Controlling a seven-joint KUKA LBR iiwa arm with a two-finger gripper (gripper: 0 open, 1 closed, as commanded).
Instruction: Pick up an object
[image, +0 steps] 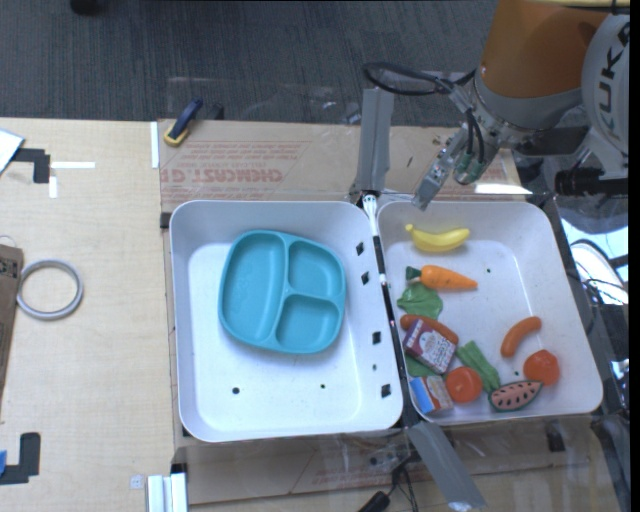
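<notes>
Gripper (437, 183) hangs above the right white bin's (560, 255) far-left corner, fingers empty; whether they are spread, I cannot tell. Yellow plastic banana (438, 237) lies just below it, beside an orange carrot (447, 278).

Arm came in from upper right, orange band w/ grey wrist below it, angled down-left. Gripper (432, 188) hung at approx. the top edge of the view's right side, pointing down-left, nothing seen between the jaws.
</notes>
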